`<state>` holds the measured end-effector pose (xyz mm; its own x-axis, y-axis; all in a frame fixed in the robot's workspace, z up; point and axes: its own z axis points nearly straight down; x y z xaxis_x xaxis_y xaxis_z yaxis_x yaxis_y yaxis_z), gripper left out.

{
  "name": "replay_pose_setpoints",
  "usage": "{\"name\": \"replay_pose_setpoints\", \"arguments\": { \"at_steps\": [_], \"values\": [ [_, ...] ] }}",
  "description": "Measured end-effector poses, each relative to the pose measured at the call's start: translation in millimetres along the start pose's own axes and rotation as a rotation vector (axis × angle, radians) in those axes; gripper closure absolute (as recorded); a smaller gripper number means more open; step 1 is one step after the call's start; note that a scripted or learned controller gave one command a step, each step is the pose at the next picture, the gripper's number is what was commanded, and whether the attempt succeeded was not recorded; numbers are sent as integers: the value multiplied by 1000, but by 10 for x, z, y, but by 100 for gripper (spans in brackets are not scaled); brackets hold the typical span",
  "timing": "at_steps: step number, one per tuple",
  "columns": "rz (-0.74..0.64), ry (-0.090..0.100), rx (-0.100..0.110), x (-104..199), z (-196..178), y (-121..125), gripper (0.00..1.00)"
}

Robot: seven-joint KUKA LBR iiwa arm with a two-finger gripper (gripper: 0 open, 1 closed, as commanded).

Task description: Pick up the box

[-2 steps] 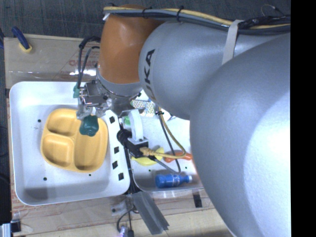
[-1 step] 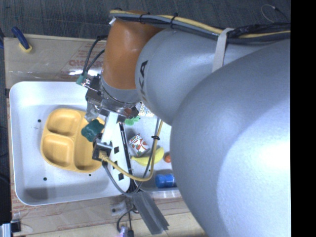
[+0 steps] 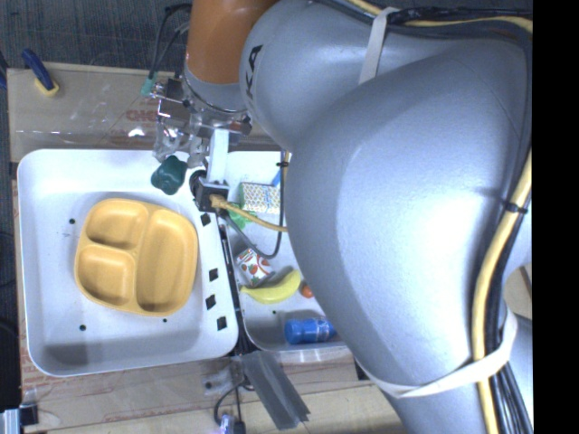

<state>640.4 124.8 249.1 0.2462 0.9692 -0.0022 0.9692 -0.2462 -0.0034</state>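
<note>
I see the gripper (image 3: pixel 170 152) hanging over the far end of the left bin (image 3: pixel 27 242), close to the wall it shares with the right bin (image 3: pixel 280 349). Whether it is open or closed, I cannot tell from this angle. Right under its tip sits a small teal thing (image 3: pixel 167 179). It may be touching the gripper, but I cannot say it is gripped.

The box (image 3: pixel 260 196) is the next thing out. It lies in the right bin, just across the shared wall on the arm's side of the gripper, near but apart from it. It is small and pale with a speckled print, and the arm's bulk hides part of it. I take it for thin card, which would make it light and stiff across its flat faces but easy to dent if squeezed hard. The faces look matt enough to grip without much slip. I would take hold across its two narrower sides, near the middle, so it does not swing or tip on the lift. The bin wall stands close by, so I judge the approach should be from above rather than from the side.

Further from the gripper in that same bin are a small can (image 3: pixel 251 263), then a banana (image 3: pixel 276 287) and a blue bottle (image 3: pixel 308 330) at the near end. None of them touches the box. On the other side of the gripper, a yellow plate (image 3: pixel 136 253) lies in the middle of the left bin, well clear of the work.
</note>
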Motion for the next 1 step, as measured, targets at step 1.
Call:
{"name": "replay_pose_setpoints", "arguments": {
  "at_steps": [1],
  "values": [
    [-46,-1,3,678,61,-648,100]
  ]
}}
